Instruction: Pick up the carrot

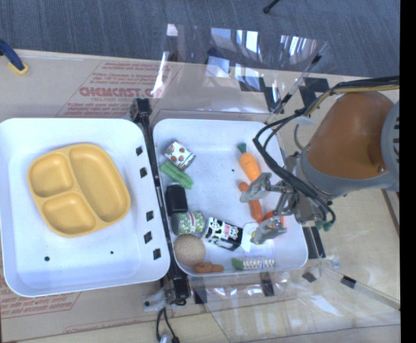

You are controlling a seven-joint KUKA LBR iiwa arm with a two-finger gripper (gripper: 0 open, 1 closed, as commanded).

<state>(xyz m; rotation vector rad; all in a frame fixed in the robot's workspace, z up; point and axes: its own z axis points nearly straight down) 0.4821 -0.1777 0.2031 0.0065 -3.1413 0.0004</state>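
Jaws [265, 207] spread — just beside carrot [249, 166]

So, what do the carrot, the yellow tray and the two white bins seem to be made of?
Carrot: probably plastic toy food; its orange is uniform and smooth, with a small green top.
Yellow tray: looks like moulded matte plastic, three rounded compartments in one piece.
Left bin and right bin: likely thin white plastic, smooth with rounded corners; a slight sheen, though metal cannot be excluded.
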